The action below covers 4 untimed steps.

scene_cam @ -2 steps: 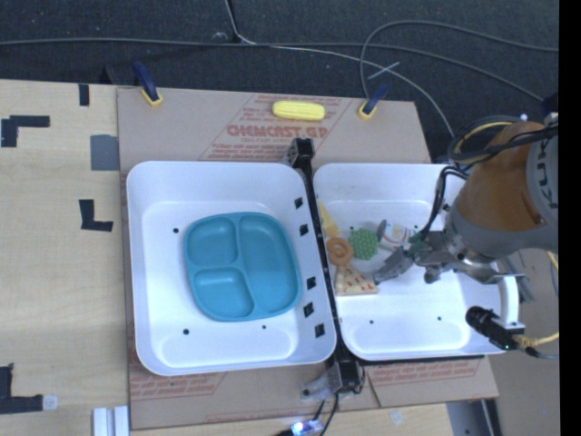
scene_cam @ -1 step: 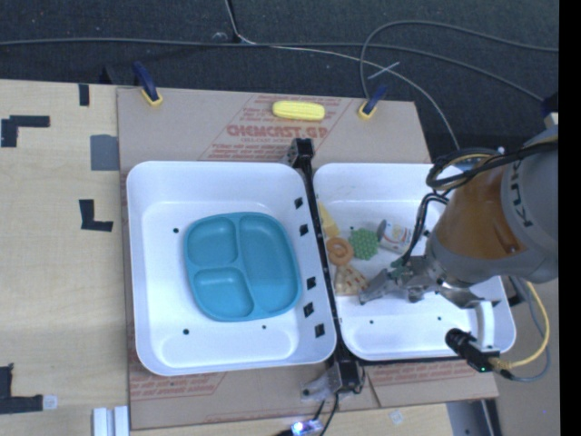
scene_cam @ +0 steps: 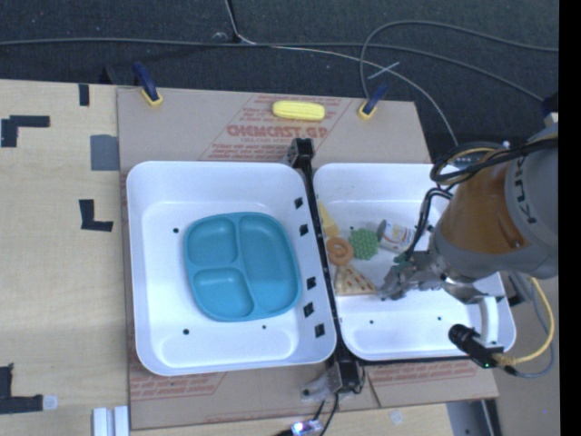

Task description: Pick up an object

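The two-finger claw [scene_cam: 392, 284] is lowered; its state cannot be told. The flat tan waffle piece [scene_cam: 354, 282] just beside it could be missed or nudged aside.

On the flat brown cardboard sheet [scene_cam: 381, 134] under the two bins we can read red printed lettering above the bins that looks like "CHEMCAST GP", seen upside-down. More red print lies along its lower edge, too small for us to read.

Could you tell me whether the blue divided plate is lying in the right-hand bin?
No, the blue divided plate lies in the left bin, while the gripper works over the right bin.
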Available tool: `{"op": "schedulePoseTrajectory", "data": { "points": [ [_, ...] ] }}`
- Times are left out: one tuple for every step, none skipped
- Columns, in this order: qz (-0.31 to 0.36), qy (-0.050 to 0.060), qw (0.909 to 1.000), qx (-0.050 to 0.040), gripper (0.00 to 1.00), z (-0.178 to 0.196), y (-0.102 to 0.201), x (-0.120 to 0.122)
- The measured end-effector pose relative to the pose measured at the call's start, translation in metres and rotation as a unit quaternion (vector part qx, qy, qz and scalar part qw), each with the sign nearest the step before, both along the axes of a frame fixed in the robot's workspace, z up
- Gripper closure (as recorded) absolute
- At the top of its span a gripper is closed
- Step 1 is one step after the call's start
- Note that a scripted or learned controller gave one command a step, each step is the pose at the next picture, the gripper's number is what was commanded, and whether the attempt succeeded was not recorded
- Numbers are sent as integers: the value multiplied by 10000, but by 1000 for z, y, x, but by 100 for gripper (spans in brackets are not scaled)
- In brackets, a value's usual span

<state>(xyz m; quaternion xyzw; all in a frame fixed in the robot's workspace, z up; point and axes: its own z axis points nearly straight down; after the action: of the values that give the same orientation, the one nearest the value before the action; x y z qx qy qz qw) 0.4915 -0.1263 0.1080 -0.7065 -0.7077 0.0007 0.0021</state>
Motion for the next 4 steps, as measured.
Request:
{"op": "schedulePoseTrajectory", "data": {
  "points": [
    [0,-44,10000,-16,100,59,0,10],
    [-1,-44,10000,-18,100,111,0,11],
    [29,-20,10000,-2,100,108,55,43],
    [27,-23,10000,-3,100,111,105,78]
  ]
}}
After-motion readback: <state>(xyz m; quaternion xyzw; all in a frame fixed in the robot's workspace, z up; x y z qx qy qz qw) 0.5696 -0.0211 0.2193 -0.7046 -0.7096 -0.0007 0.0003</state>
